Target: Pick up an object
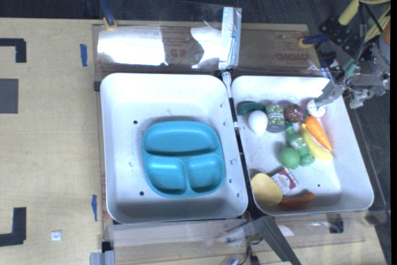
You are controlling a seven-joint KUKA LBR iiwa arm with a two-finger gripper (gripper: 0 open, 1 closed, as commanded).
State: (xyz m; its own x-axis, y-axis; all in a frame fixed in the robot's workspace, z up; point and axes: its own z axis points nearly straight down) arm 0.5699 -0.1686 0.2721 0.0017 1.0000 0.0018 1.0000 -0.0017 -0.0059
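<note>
Two shallow white bins side by side on the bench. Left bin [118,96] holds a blue plastic divided tray [183,157], sitting near its centre.

Right bin [353,183] holds a cluster of toy food. White egg [258,121] at about 9 o'clock of the cluster, just beside a dark green piece [247,108]. Small green-labelled can [275,118] next to a dark red-brown round item [294,113]. Orange carrot [318,132] lies over a yellow piece [316,146] at 3 o'clock. Green round vegetable [289,156] mid-bin. Yellow chip-shaped piece [267,189], a red-and-white packet [286,181] and a reddish sausage [298,199] at 6 o'clock.

Gripper [317,110] at the bin's 1 o'clock corner, low over the objects beside the carrot's top; cannot tell whether it is apart or together, and nothing is seen clamped.
</note>
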